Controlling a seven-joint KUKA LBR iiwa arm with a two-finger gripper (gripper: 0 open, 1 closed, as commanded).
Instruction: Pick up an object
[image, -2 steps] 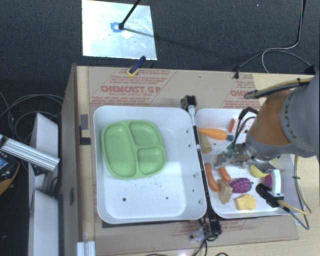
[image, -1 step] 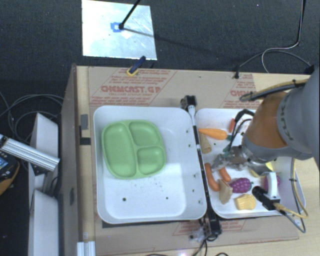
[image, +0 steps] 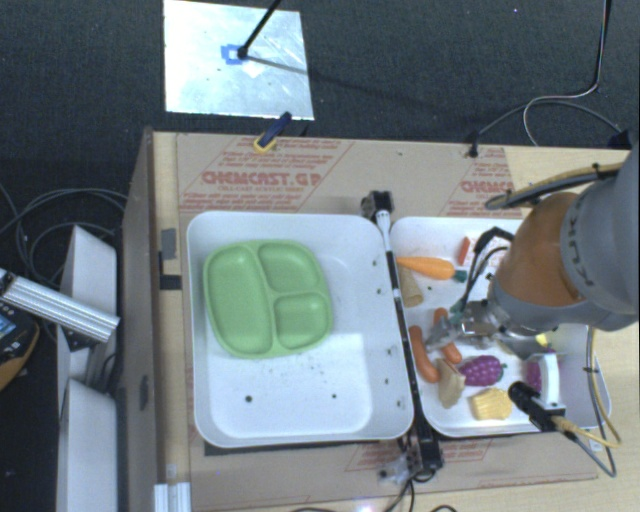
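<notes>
My gripper (image: 447, 327) hangs low over the middle of the right bin (image: 440, 232), reaching in from the right under the grey arm with its orange band. It sits among toy foods. A small orange piece (image: 441, 317) lies right at its tip, and a red-orange sausage (image: 423, 356) is just to its left. A purple grape bunch (image: 482, 371) lies just below it. An orange carrot (image: 426, 267) rests further up the bin. I cannot make out anything held.
A yellow piece (image: 490, 404) and a tan piece (image: 450, 384) lie near the right bin's front edge. A beige piece (image: 410, 290) sits by the divider. The left bin (image: 300, 400) holds a green divided plate (image: 268, 297).
</notes>
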